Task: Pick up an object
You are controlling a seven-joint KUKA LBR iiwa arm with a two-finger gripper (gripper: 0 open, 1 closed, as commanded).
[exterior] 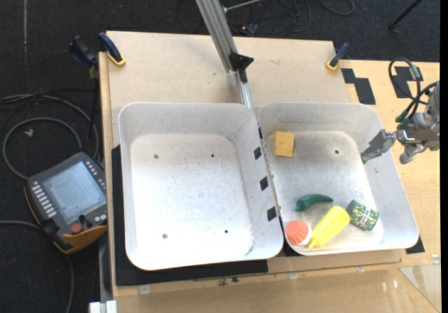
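On the floor at the far left, about nine o'clock, lies a grey handheld control pad (68, 196) with an orange underside, cables curling around it. The wooden tabletop (175, 70) carries two shallow white bins side by side. Two clamps with yellow tips grip the tabletop's back corners, one at eleven o'clock (110, 50) and one at one o'clock (337, 57). A slanted metal pole (213, 14) runs from twelve o'clock down to the seam between the bins.

The left bin (133, 164) shows bare speckled floor. The right bin (364, 119) holds the loose things. A yellow sponge block (284, 144) sits toward its eleven o'clock corner, well apart from the rest. The others cluster along the near wall, around six o'clock of that bin: a red-orange ball (298, 232) at the left, touching a yellow bottle (329, 226) that lies tilted, a green curved piece (313, 201) just above them, and a small green patterned can (363, 216) just right of the bottle.

At three o'clock the gripper (393, 145) hangs over the right bin's right rim. Its fingers stand spread apart with nothing between them, one (378, 144) reaching inward over the bin wall, well apart from every object.
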